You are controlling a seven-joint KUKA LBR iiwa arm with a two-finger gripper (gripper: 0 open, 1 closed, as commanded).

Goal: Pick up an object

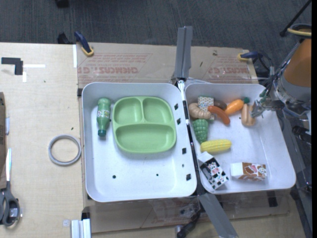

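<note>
The right white bin point(277, 148) holds several toy foods. Among them are a yellow corn cob point(216, 145), an orange carrot point(234, 105), a red sausage point(219, 115) and a hot dog in a bun point(246, 115). A green vegetable point(200, 129) and a tan bread piece point(197, 111) lie by the bin's left wall. A cow-patterned carton point(214, 172) and a white and orange box point(249, 170) rest at the front. My gripper point(257, 108) hangs at the bin's right rear, just right of the hot dog and close above it. Whether it touches the hot dog is unclear.
The left bin point(138, 177) holds a green divided plate point(143, 124) and a green bottle point(103, 116). A tape roll point(64, 149) and scissors point(9, 205) lie on the bench at left. The arm's grey body point(297, 88) stands over the right bin's right rim.
</note>
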